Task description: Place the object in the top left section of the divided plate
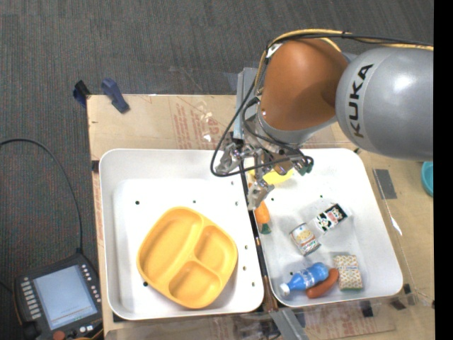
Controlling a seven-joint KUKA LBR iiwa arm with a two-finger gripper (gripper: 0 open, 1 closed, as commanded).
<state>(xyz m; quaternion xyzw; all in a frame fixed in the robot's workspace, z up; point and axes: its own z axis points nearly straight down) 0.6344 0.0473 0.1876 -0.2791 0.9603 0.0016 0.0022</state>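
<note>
Your tool [263, 179] hangs over the right bin's [379, 211] upper left corner, with something yellow [279, 177] just beside it; you cannot tell whether it grips anything. The carrot [262, 217] just below looks light, stiff and smooth, so take it across the middle. The yellow plate [187, 257] waits in the left bin [113, 190].

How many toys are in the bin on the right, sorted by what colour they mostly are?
Orange or red: 2, the carrot and the sausage
Blue: 1, the bottle
Black and white: 1, the milk carton
Tan: 2, the can and the cracker box
Yellow: 1, the piece under the gripper
Total: 7
</note>
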